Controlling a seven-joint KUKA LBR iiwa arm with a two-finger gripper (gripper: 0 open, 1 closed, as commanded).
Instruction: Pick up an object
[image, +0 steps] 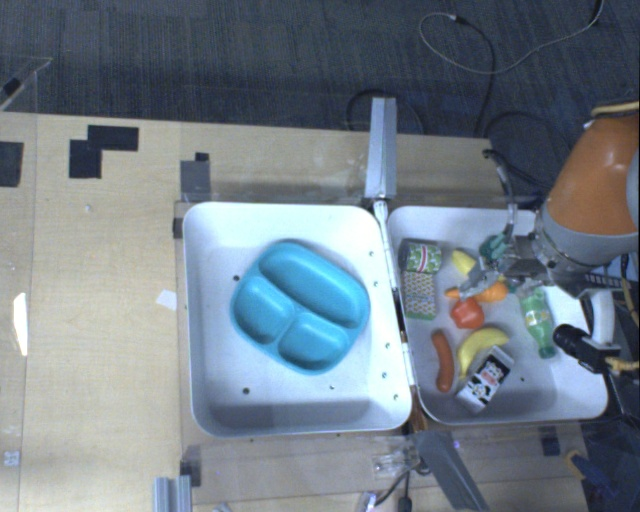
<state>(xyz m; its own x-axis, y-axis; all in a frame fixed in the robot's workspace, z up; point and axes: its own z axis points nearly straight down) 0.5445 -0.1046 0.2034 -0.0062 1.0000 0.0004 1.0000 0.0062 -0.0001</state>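
Observation:
The right bin (575, 395) holds several small items. Among them are a green can (422, 257), a green mesh packet (420, 294), a small yellow piece (462, 262), an orange carrot-like piece (484, 292) and a red pepper-like piece (467, 314). Nearer the front lie a brown sausage (443, 359), a banana (481, 345) and a black-and-white carton (485, 380). A green bottle (537, 321) lies to the right. My gripper (503, 262) hangs over the bin's upper middle, just above the orange piece and right of the yellow one.
The left bin (210, 380) holds a blue divided plate (300, 304). A metal post (381, 150) stands between the bins at the back. The arm's orange and grey body (598, 190) covers the right bin's far right corner. Cables lie on the dark floor behind.

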